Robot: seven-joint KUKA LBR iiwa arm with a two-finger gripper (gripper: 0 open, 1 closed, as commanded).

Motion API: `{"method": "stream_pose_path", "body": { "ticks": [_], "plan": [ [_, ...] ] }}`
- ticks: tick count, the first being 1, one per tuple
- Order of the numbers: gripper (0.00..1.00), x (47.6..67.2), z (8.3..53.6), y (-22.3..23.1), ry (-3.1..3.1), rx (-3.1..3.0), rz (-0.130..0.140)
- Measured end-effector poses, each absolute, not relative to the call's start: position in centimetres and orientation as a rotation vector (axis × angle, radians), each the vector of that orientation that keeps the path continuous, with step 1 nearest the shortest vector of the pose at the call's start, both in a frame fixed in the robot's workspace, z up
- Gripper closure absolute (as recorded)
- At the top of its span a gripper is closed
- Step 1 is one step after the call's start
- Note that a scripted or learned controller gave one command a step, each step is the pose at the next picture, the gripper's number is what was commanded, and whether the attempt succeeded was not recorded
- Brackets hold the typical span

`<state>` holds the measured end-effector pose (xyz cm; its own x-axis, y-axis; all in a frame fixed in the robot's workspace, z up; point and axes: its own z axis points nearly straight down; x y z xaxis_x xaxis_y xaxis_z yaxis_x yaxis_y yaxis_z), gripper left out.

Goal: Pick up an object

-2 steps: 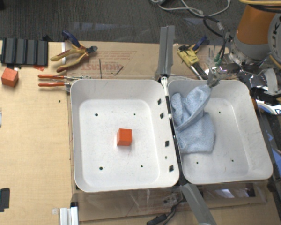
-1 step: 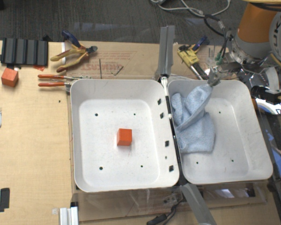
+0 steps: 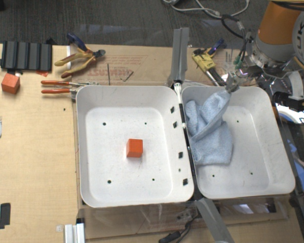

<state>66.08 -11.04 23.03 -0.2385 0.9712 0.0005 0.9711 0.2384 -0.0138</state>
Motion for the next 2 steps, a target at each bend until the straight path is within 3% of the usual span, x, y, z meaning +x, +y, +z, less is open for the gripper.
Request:
{"method": "stream_pose_path", "body": {
  "ticks": [1,2],
  "plan": [
    [1.0,66.1,23.5,-11.1,-2.464,-1.93,0.021],
    [1.0,65.9,20.1,-10.5,-2.482,-1.92,0.006]
  ]
}}
